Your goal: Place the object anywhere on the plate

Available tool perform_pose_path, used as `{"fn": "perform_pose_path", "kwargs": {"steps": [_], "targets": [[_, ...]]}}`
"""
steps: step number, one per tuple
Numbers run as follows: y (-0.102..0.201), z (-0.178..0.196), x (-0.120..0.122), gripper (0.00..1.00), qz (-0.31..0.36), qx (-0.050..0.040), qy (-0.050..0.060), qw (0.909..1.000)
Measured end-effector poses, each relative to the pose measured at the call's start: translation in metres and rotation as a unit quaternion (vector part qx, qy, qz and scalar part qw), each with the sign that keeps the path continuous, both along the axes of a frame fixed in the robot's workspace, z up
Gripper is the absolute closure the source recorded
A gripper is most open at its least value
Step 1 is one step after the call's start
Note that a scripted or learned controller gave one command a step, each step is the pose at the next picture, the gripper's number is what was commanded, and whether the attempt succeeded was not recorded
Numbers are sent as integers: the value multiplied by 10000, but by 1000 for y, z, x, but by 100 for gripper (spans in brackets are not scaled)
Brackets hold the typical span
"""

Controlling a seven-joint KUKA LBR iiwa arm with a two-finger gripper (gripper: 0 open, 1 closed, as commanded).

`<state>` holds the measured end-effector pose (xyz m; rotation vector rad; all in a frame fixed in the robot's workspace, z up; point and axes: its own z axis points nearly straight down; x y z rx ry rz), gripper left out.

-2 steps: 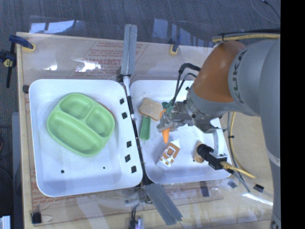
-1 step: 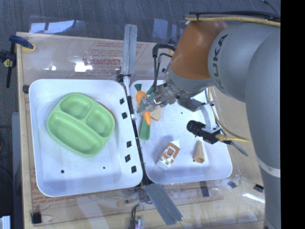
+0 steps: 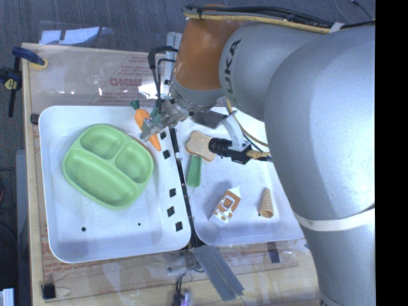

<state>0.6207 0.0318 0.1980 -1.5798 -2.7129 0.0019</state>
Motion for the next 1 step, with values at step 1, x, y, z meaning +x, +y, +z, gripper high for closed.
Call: {"fn": "perform_pose_path", "kwargs": {"steps": [1], "targets": [[0, 0, 0, 0, -1, -1, -3, 10000]]}}
